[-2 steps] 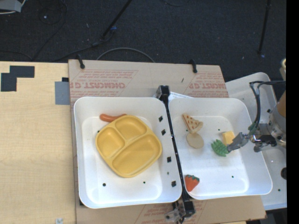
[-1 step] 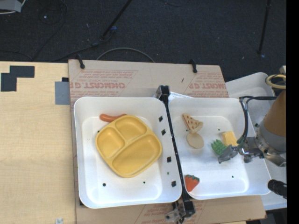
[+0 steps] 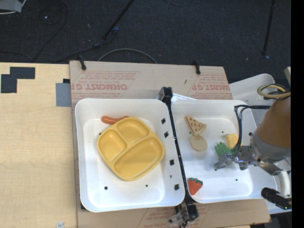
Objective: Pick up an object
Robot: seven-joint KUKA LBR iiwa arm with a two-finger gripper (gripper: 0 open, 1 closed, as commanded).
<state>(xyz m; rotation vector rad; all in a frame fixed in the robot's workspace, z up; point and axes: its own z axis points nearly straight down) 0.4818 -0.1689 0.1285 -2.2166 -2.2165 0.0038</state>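
We're low in the right bin [image 3: 247,186], gripper [image 3: 223,164] just below the green leafy toy [image 3: 221,148] and near the yellow block [image 3: 232,139]; can't tell its state. Nothing seen held. Risks: those two sit touching, so we may nudge or grab both, or shove them against the bin wall. Waffle wedge [image 3: 194,125], tan disc [image 3: 198,143] and strawberry [image 3: 194,185] lie apart, easier picks.
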